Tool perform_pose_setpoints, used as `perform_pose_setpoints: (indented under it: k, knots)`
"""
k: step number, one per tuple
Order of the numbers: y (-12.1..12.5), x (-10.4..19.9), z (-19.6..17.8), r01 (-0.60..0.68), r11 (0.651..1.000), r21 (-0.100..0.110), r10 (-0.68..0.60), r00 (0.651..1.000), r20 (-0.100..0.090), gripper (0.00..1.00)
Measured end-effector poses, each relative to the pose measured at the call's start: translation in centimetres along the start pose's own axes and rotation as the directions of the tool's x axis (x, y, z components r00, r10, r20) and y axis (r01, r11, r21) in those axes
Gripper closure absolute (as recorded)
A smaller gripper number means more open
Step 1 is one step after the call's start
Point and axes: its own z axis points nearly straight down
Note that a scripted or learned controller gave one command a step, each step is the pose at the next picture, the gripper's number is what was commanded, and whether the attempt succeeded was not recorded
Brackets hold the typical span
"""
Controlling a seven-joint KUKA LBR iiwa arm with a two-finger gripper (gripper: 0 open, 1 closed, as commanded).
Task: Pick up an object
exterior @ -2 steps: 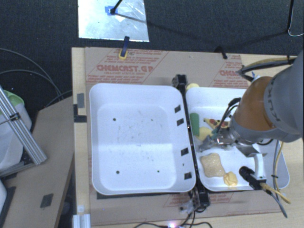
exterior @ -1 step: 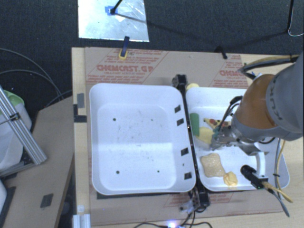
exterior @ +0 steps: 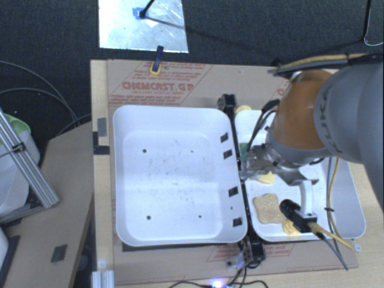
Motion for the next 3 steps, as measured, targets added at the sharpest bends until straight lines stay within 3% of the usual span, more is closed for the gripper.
perform_pose_setpoints:
  k: [1, 2, 3]
  knots:
    - [-1.9, 2.0, -10.3, -0.004, 1.000, 0.000, 0.004, 1.000, 0.001, 1.00]
    - [-1.7, 3.2, -26.7, -0.003, 1.000, -0.014, 0.003, 1.000, -0.001, 1.00]
    - [-1.2, 7.4, -16.5, -0.003, 1.000, 0.010, 0.003, 1.000, 0.002, 1.00]
